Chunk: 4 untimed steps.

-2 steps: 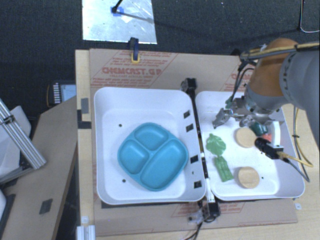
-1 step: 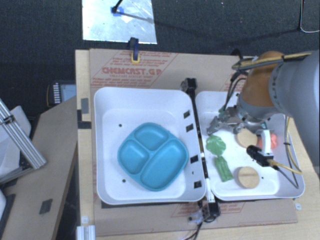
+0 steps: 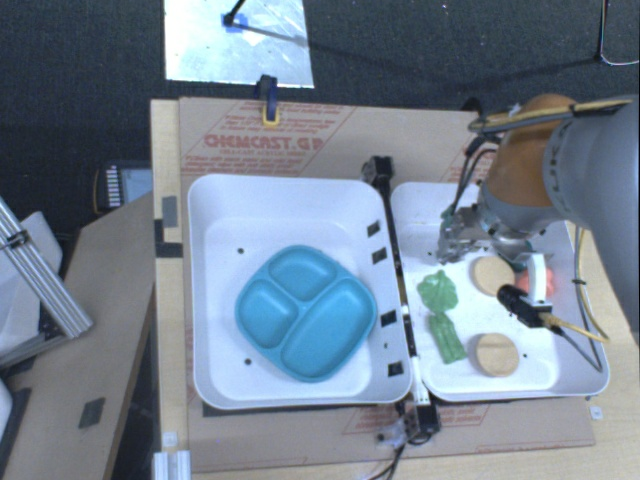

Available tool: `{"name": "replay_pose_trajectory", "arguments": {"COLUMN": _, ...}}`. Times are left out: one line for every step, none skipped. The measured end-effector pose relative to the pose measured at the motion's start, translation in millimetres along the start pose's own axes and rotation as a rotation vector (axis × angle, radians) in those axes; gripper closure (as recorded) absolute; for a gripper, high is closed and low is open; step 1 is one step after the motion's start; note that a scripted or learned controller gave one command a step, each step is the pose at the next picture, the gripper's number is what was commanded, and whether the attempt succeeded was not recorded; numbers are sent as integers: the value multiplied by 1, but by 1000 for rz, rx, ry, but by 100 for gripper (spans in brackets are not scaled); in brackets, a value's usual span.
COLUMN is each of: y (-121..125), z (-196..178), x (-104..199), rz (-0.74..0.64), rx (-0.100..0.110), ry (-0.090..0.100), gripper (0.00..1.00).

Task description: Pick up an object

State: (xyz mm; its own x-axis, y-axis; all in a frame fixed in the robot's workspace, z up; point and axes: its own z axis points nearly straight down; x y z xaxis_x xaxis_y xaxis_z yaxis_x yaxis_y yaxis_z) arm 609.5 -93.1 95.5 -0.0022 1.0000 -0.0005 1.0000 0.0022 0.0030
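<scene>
Gripper low over right shallow white bin; nothing seen held
Whether its jaws are released or clenched cannot be told. The nearest candidate, a crumpled green soft-looking piece, lies just below the gripper near the bin's left wall; judged light and yielding, best pinched across its bunched middle

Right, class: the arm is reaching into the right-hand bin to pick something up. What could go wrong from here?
The gripper is close to both the green piece and a tan disc, so it may nudge one while going for the other. That disc and the other tan disc look flat, likely hard to pinch.
</scene>
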Motion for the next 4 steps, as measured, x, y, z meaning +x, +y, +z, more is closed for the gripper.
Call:
{"name": "replay_pose_trajectory", "arguments": {"y": -6, "z": -60, "x": -5, "rz": 3, "rx": -4, "ry": -1, "gripper": 100}}
{"name": "replay_pose_trajectory", "arguments": {"y": -12, "z": -107, "x": -6, "rz": 1, "rx": -2, "ry": 0, "gripper": 100}}
{"name": "replay_pose_trajectory", "arguments": {"y": -14, "z": -155, "x": -14, "rz": 2, "rx": -2, "ry": -1, "gripper": 100}}
{"name": "replay_pose_trajectory", "arguments": {"y": -12, "z": -208, "x": -14, "rz": -2, "rx": -3, "ry": -1, "gripper": 100}}
